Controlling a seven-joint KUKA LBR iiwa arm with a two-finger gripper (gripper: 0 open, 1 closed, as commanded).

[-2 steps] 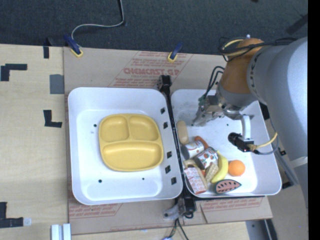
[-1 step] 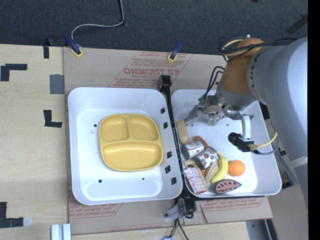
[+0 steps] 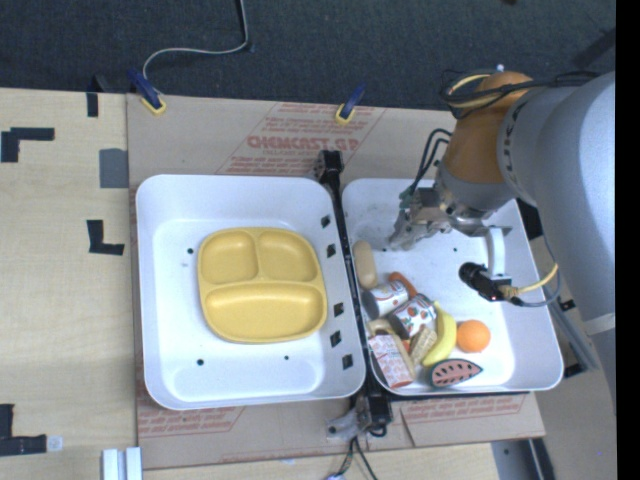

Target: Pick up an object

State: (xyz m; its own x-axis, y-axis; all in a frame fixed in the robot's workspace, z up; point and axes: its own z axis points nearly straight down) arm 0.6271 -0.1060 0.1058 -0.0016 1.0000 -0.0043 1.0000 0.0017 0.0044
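1. Gripper (image 3: 412, 226) is positioned low over the bare upper part of the right bin (image 3: 530, 368); finger state cannot be told.
2. Nothing is seen held. Candidates, orange (image 3: 474, 336), banana (image 3: 441, 340) and can (image 3: 393, 296), are clustered at the bin's lower end.
3. Pick is judged not done; grasp and lift remain.

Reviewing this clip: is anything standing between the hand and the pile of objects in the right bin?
Nothing visible does. The hand hangs over bare bin floor, and the pile lies just below it in the view, unobstructed.
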